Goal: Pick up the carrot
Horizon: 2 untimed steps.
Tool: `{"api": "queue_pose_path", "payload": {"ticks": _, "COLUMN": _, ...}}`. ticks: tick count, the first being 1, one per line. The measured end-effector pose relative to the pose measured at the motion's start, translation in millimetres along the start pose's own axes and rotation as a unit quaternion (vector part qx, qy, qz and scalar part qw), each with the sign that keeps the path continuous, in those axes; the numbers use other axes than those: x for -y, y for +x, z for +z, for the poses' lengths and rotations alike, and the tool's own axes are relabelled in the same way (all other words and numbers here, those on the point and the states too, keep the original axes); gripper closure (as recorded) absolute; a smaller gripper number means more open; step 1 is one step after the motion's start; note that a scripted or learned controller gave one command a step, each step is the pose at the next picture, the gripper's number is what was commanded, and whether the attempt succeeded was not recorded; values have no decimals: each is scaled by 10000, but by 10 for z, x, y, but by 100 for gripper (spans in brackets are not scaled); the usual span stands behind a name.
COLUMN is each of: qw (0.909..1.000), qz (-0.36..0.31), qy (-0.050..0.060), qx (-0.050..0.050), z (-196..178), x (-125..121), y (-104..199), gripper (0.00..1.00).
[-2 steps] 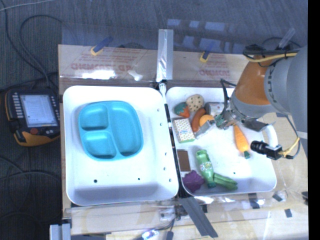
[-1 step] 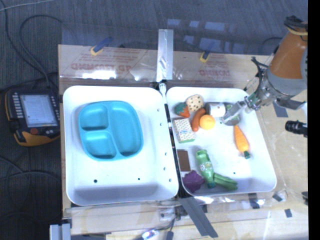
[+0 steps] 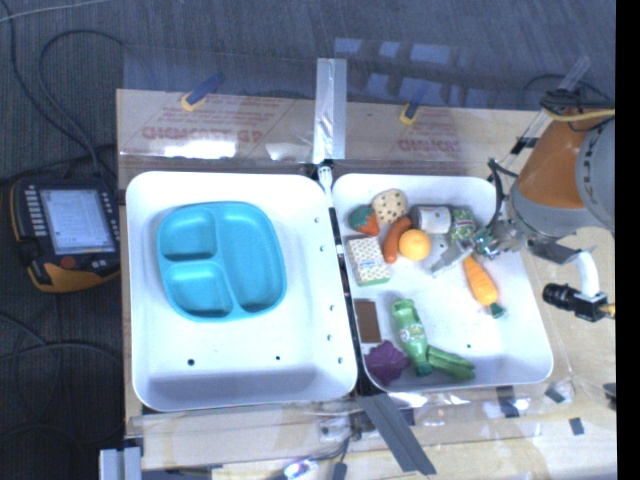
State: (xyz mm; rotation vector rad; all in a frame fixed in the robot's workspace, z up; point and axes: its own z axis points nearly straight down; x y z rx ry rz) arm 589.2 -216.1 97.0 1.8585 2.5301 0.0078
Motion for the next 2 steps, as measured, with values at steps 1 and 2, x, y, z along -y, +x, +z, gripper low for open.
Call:
{"api": "queue_pose_path", "payload": {"ticks": 1, "qw": 10000, "qz": -7, "qy": 16, "qx": 9, "z": -78, "x": 4, "y": 4, "gripper": 100}}
{"api": "queue_pose_path", "payload": {"ticks": 2, "qw": 10000, "qz": -84, "qy": 19, "qx": 25, "z": -1022, "x": -541, "y": -179, "gripper": 100}}
